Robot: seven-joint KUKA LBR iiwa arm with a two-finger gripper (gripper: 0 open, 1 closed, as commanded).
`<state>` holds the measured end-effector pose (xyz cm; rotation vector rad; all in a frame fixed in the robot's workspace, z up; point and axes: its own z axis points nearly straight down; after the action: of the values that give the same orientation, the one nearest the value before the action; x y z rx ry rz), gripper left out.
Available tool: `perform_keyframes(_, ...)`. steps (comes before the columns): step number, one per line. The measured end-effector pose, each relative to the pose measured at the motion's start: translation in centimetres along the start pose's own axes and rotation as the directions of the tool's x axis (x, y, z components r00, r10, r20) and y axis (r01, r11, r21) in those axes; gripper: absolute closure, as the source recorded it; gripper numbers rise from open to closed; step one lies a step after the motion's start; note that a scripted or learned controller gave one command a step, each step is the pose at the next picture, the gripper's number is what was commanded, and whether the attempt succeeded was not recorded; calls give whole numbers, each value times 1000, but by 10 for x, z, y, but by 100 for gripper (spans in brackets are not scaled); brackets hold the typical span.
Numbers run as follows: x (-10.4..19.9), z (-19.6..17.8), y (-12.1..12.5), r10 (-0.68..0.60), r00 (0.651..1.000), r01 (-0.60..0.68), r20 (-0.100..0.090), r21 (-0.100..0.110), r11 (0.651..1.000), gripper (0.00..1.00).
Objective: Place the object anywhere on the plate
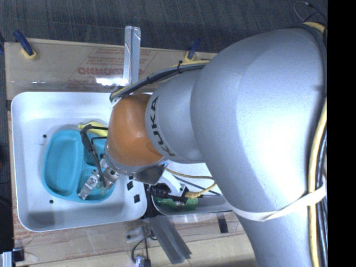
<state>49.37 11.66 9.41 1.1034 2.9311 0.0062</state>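
At the near edge of the counter (67, 65), a green object (177, 203) lies in the bin on the view's right (207, 207). It is a small, low, dull-green thing, mostly covered by the arm above it, so its shape cannot be made out. It sits close to the wall that this bin shares with its neighbour, and it is well apart from the plate. Just beyond that wall, the gripper (89, 187) hangs low in the bin on the view's left (28, 121), with its metal tip over the near right part of the blue plate (64, 163). Whether the jaws are released or clenched cannot be told from this angle, and nothing can be seen between them. The plate is a bright blue oval with a raised rim, lying flat in the middle of its white bin. The arm (250, 121) comes in from the right, its broad grey body crossing the right-hand bin and hiding most of it. It bends down and leftward at the orange band (130, 132), so the wrist points steeply at the plate. Farther back, an upright metal post (132, 54) stands behind the bins, and two blue clamps (25, 44) grip the counter's far edge.
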Motion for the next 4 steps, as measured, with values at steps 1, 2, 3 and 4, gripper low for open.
perform_keyframes(1, -4, -11, 1, -1, 1000, 1, 8, -4, 1000, 100)
perform_keyframes(2, -18, -10, 0, -420, 908, 420, 1, -5, 908, 100)
perform_keyframes(3, -2, -6, 54, -712, 702, 712, 6, 3, 702, 100)
perform_keyframes(4, -6, -5, 84, -849, 528, 849, 2, 26, 528, 100)
